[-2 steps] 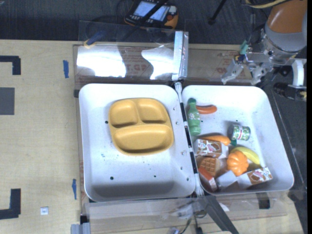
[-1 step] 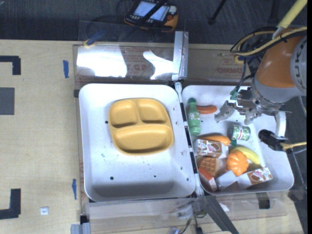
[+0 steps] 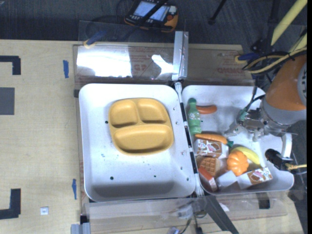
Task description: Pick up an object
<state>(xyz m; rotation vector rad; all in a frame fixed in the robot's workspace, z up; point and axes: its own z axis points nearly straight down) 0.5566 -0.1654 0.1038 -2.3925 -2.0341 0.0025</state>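
Camera view, single entry, pick stage.

Item 1: left bin, centre of frame, holding a yellow divided tray turned upside down; otherwise a few dark specks.

Item 2: right bin, right of centre, holding the candidate objects, crowded toward its lower part. Listed: green bottle along the bin's left wall; small orange sausage just beside the bottle's top; orange pumpkin, touching a yellow banana; waffle piece; printed packet; white carton at lower right. Several of these overlap.

Item 3: arm, entering at right edge of frame, orange band showing. Claw sits over the upper right part of the right bin, above bare bin floor, apart from every object. Whether it is released or clenched cannot be told at this size; nothing is seen between its tips.

Step in hand, as judged: approach, no object taken yet.

Next move, as judged: shift toward lower left of the claw's present place, over the pumpkin and banana cluster, or toward the sausage, which lies freest; descend with room either side of one object, since the crowding invites a glancing miss.
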